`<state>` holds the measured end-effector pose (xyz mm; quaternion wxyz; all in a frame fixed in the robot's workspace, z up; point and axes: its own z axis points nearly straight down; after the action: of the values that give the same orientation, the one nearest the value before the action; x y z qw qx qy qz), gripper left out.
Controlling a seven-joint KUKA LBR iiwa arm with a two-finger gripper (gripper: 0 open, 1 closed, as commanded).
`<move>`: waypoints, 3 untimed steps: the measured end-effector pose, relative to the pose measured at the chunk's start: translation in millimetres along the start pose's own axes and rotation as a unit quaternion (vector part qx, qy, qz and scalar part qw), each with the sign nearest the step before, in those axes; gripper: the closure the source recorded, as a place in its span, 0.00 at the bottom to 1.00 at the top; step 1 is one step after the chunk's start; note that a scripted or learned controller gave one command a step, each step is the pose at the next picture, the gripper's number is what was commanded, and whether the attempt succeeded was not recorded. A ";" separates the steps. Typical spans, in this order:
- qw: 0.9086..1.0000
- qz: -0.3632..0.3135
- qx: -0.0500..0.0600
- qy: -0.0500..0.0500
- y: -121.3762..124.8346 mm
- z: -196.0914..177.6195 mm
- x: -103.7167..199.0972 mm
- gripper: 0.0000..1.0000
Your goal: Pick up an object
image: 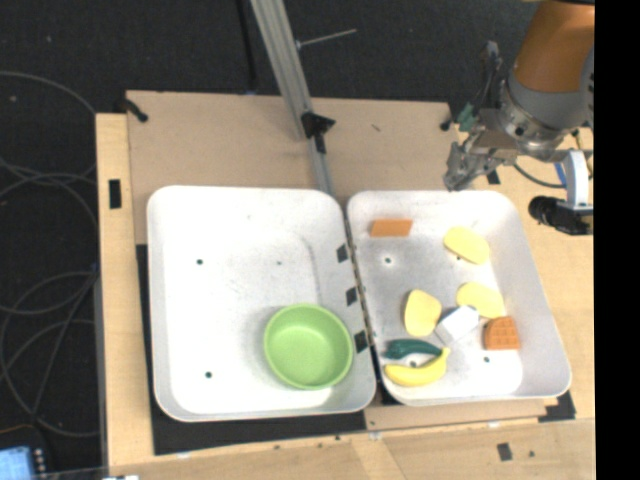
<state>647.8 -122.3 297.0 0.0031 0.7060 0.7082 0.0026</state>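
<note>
My gripper (462,171) hangs at the far right, just above the back rim of the right bin (535,298), with nothing visible between its fingers. In that bin lie an orange block (391,228) near the back left, three yellow pieces (467,245) (481,298) (421,311), a small white block (459,323), an orange waffle-patterned piece (501,334), a dark green item (410,349) and a yellow banana (417,371) at the front. A green bowl (308,345) sits in the left bin (200,238) near its front right corner.
A slanted metal pole (290,73) rises from the bench behind the gap between the bins. Black clips (351,293) line the divider between the two bins. Cables (40,168) lie on the dark floor to the left.
</note>
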 end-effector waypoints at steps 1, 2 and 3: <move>1.000 0.000 0.003 0.000 -21.5 17.8 43.4 1.00; 1.000 -0.001 0.004 0.000 -51.7 17.8 88.7 1.00; 1.000 -0.001 0.005 0.000 -72.5 34.3 128.6 1.00</move>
<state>575.2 6.1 262.0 -0.0001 0.7054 0.7088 -0.0007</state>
